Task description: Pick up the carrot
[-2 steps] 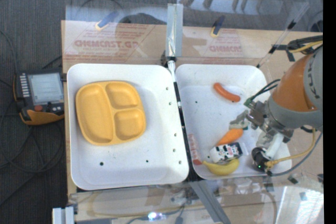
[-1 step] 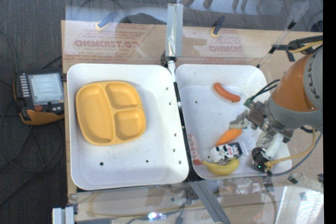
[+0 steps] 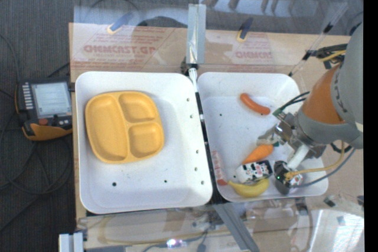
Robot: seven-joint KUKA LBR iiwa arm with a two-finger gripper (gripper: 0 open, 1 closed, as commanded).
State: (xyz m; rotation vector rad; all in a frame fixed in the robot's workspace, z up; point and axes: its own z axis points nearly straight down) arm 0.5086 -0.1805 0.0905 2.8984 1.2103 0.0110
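The carrot [image 3: 258, 154], orange and tapered, lies at a slant in the lower middle of the right bin [image 3: 230, 88]. Its thick end points up and to the right. My gripper [image 3: 282, 153] hangs just to the right of the carrot, close to its thick end, below the grey wrist and orange band. I cannot make out whether it touches the carrot.
An orange-red sausage [image 3: 255, 104] lies at the back of the right bin. A black-and-white toy [image 3: 255, 170] and a banana [image 3: 250, 187] sit right in front of the carrot. A yellow compartment plate [image 3: 124, 125] rests in the left bin [image 3: 177, 186].
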